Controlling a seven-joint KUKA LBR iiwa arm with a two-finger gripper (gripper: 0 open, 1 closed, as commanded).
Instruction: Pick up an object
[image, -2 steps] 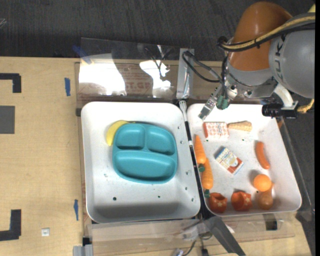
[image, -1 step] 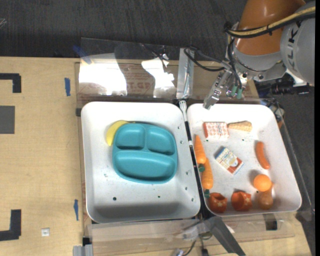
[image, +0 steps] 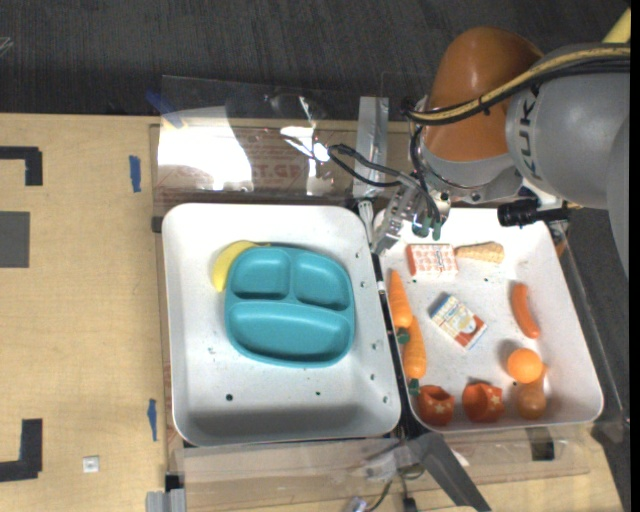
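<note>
Over the far left corner of the right bin (image: 578, 330), the gripper (image: 408, 218) hangs beneath the grey arm (image: 570, 130) with its orange band; whether it is released or clenched cannot be told, and nothing shows in its grasp. Just beside it in that bin lie a small red-and-white carton (image: 432, 261) and a pale wedge of bread (image: 481, 253). A carrot (image: 405, 322) lies along the bin's left wall. Near the middle sits a small box (image: 457, 320), tilted, and a sausage (image: 525, 310) lies to its right. An orange (image: 524, 365) rests nearer the front, with two tomatoes (image: 435, 404) and a brown fruit (image: 531, 400) along the front edge. On the desk (image: 70, 330), the left bin (image: 200, 400) bears an upturned teal divided tray (image: 290, 305), with a yellow piece (image: 228, 262) peeping from beneath its far left side.
</note>
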